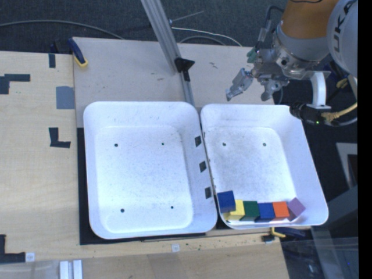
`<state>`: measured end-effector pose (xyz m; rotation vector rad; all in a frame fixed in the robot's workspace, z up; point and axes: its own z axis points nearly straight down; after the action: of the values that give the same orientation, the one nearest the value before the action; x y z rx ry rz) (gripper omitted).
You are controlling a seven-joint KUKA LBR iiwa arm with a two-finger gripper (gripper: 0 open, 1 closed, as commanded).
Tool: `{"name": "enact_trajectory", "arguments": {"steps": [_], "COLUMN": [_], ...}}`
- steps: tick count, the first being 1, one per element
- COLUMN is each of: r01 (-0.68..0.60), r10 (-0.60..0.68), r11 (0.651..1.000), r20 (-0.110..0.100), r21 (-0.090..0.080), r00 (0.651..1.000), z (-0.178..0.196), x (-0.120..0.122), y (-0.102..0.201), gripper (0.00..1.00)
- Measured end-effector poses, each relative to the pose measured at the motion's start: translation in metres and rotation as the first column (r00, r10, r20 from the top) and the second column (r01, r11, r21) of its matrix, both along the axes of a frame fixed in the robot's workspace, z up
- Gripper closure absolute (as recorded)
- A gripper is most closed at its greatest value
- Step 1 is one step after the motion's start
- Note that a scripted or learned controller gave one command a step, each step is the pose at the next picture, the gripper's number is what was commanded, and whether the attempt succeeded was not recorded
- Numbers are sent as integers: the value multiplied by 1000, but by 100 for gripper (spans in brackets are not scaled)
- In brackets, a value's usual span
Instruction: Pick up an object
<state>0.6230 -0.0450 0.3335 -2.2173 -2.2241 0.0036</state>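
Observation:
Several small blocks lie in a row along the front wall of the right bin [302,138]: a blue one [225,200], a yellow one [236,211], a green one [250,210], a second blue one [266,211], an orange one [281,210] and a purple one [296,206]. My gripper [253,90] hangs above the bench just beyond the right bin's far rim, well away from the blocks. It is open, one fingertip [237,89] pointing left, and nothing sits between the fingers.
The left bin [96,156] stands beside the right one, their rims touching. A slanted metal pole [165,34] rises behind the bins. A blue and yellow clamp [78,53] sits at the bench's far left corner. Cables trail along the back.

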Motion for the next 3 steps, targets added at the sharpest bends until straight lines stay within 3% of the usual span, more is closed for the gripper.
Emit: {"name": "enact_trajectory", "arguments": {"steps": [1, 2, 3], "r01": [3, -5, -3], "r10": [-3, 5, 3], "r11": [1000, 1000, 1000], "r20": [-9, 7, -1], "r21": [1, 3, 1], "r00": [1000, 1000, 1000], "z": [-90, -27, -45], "x": [-28, -15, -25], "y": [12, 68, 117], "gripper": [0, 0, 0]}}
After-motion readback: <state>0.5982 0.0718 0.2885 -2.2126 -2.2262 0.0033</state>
